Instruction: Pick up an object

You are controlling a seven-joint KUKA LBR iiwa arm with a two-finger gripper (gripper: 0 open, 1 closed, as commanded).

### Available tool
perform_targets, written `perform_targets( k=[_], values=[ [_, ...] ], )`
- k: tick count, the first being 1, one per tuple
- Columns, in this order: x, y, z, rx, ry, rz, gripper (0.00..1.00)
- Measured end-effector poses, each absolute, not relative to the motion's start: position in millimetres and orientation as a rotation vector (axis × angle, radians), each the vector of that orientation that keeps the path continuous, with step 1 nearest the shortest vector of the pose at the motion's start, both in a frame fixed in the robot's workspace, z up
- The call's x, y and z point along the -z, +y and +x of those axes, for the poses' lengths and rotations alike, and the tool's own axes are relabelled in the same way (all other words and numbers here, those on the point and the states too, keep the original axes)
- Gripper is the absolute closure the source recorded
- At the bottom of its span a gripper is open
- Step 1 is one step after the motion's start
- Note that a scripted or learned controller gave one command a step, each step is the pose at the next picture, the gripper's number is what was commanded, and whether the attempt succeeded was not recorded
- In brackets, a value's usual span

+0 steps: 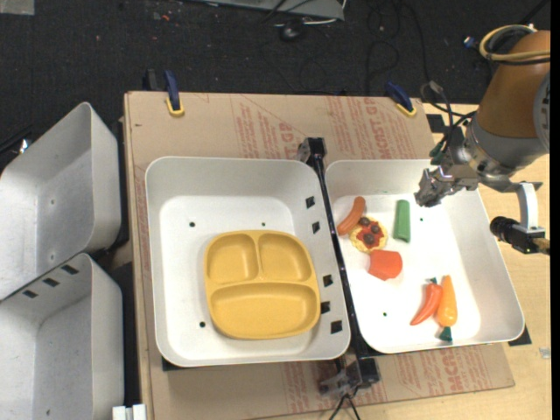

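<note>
We see two shallow white bins, the left bin (166,234) and the right bin (490,261), of smooth, slightly glossy plastic. In the left one lies a yellow three-compartment tray (261,283), matt plastic by its look. The small toy foods, among them a green stick (402,220) and an orange-red pepper pair (437,302), look like smooth plastic. We see a bench top of matt brown printed cardboard (262,121). The dark floor (79,51) looks rough, like carpet.
</note>
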State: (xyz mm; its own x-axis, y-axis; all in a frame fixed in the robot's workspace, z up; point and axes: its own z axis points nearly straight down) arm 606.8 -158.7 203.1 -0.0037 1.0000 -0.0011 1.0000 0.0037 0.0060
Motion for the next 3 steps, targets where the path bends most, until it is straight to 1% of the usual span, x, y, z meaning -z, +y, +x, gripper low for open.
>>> perform_targets(
  k=[1,2,3],
  values=[
    [-249,-152,603.7,-0.004,2.222,2.214,1.00],
    [-245,-109,582.6,0.001,2.229,2.216,1.00],
    [-252,-60,572.7,-0.001,2.231,2.215,1.00]
  ],
)
